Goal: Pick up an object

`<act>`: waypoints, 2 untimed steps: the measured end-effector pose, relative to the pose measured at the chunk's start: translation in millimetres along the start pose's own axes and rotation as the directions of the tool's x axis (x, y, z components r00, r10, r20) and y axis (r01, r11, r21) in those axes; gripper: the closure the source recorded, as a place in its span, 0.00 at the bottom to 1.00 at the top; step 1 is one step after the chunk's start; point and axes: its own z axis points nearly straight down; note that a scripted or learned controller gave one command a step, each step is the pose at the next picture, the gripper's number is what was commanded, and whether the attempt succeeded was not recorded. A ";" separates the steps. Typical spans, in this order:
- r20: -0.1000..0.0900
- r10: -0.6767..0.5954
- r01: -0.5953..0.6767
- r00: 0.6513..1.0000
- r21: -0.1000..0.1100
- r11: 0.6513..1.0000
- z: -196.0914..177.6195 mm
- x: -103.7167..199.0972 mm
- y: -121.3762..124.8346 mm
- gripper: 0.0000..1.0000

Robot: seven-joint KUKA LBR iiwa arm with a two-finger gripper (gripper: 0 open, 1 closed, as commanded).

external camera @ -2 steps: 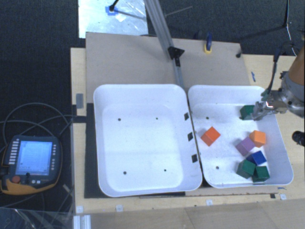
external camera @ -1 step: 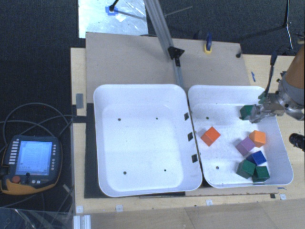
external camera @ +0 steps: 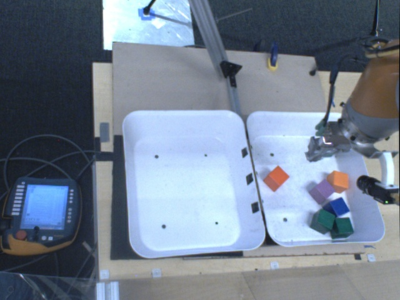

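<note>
Plywood bench (external camera: 187,74) is what you have under everything, a pale tan board with a lighter wooden edge along the near side and dark carpet (external camera: 44,55) around it. Nearest you, off to the far left of the gripper (external camera: 319,147), the teach pendant (external camera: 40,214) lies on the floor with its screen lit and its cables looped behind it.

On the bench sit the two white bins. The left bin (external camera: 134,230) lies well to the gripper's left. The right bin (external camera: 269,130) is the one the gripper hangs over, near its back right part. You cannot tell from this angle how far its fingers are parted, and nothing is seen between them.

Your objects lie in that same bin, nearer than the gripper. An orange cube (external camera: 276,178) sits alone, down and to its left. A second orange block (external camera: 338,180), a purple block (external camera: 322,191), a blue block (external camera: 339,206) and two green blocks (external camera: 325,220) are bunched just below and to its right.

Farther back, a grey pole (external camera: 209,27) slants across the bench, a blue clamp (external camera: 273,56) sits at the rear edge, and a shiny sheet (external camera: 134,14) lies on the floor beyond.
</note>
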 end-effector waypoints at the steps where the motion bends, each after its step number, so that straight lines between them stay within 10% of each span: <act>1: 0.000 0.000 0.000 1.000 -0.001 1.000 -13.1 55.0 -2.7 1.00; 2: -0.001 -0.001 0.001 1.000 0.000 1.000 -10.6 114.7 7.6 1.00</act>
